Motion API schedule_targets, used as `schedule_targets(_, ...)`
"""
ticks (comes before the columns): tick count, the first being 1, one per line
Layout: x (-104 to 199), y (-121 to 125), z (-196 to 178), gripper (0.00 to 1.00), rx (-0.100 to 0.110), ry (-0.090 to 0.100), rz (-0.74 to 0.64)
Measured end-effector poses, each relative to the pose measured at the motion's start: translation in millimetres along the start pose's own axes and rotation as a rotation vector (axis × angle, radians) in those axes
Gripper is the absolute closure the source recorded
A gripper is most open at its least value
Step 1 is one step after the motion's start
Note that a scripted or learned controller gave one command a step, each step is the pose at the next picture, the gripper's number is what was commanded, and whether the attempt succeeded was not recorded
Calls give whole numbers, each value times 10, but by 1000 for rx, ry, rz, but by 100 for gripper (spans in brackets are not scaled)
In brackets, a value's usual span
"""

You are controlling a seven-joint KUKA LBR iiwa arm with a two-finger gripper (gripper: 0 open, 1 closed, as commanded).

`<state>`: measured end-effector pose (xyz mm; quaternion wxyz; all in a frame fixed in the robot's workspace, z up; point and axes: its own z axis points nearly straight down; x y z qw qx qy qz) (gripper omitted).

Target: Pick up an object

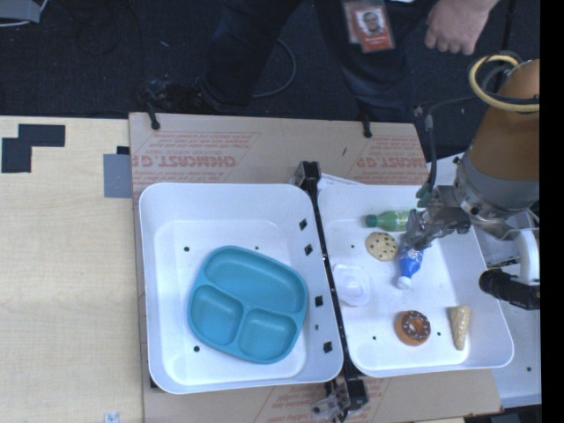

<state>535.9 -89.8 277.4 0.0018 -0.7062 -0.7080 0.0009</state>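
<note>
Plywood bench [62, 263] with a cardboard sheet [229, 152] on it, two white bins on top, dark floor behind. Person [379, 25] at the far edge, cut off at the chest: badge [368, 23] and one hand [458, 20] visible, no face.

Landmark = divider [322, 271], the black clip strip where the bins meet.

Left bin [163, 227], left of the divider: blue sectioned plate [248, 304], three compartments, tilted relative to the bin walls.

Right bin [480, 346], right of the divider:
- clear plastic cup or lid [352, 286] just beside the divider, hard to make out against the white
- chocolate-chip cookie [382, 246] a bit further right and toward the far wall
- green bottle [388, 220] beyond the cookie, its right end hidden under the gripper
- blue-and-white tube [409, 265], white cap toward the near side, upper end under the gripper
- donut [412, 327] near the front wall
- cone-shaped piece [459, 326] right of the donut, point toward the front

Arm [504, 139] comes in from the right, well away from the divider, orange band over a grey wrist, top cropped. Gripper [421, 233] pointed down and left, sitting over the top of the tube and the bottle's end. Can't tell whether the claw is spread or closed, or whether it's touching either item; dark metal and cabling blur together there.

Black fitting [509, 289] at the right bin's right wall, partly cut off, can't identify it.
</note>
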Motion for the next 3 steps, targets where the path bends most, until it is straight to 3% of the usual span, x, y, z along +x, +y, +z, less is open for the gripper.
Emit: schedule_targets(3,1493,51,244,100,0,0,-2)
